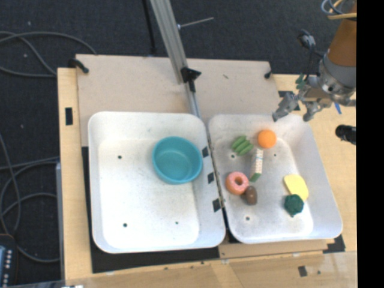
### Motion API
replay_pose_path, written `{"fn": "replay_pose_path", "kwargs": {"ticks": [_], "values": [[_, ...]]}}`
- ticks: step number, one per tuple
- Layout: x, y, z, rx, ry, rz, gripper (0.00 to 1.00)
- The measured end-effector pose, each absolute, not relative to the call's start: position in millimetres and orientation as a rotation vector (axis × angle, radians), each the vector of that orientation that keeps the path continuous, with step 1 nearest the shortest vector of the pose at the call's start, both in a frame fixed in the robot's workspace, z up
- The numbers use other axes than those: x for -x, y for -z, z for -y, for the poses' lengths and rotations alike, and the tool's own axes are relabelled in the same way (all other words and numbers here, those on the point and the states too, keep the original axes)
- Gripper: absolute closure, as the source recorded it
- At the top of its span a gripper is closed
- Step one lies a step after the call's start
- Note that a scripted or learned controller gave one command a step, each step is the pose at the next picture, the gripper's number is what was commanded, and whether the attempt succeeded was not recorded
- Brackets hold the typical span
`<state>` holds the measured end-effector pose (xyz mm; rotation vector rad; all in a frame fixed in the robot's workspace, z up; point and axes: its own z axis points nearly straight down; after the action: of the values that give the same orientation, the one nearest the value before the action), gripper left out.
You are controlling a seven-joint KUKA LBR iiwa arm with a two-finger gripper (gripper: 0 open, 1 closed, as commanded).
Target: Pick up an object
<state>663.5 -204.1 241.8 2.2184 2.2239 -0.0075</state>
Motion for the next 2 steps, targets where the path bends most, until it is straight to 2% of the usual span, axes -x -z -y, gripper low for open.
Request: {"fn": "replay_pose_path", "kwargs": {"ticks": [1,2], "values": [[-664.1,-193.6,197.0,-2.218,0.007,-2.225,0.00],[-654.7,-145.4,194.8,-2.222,0.009,-2.222,0.00]]}}
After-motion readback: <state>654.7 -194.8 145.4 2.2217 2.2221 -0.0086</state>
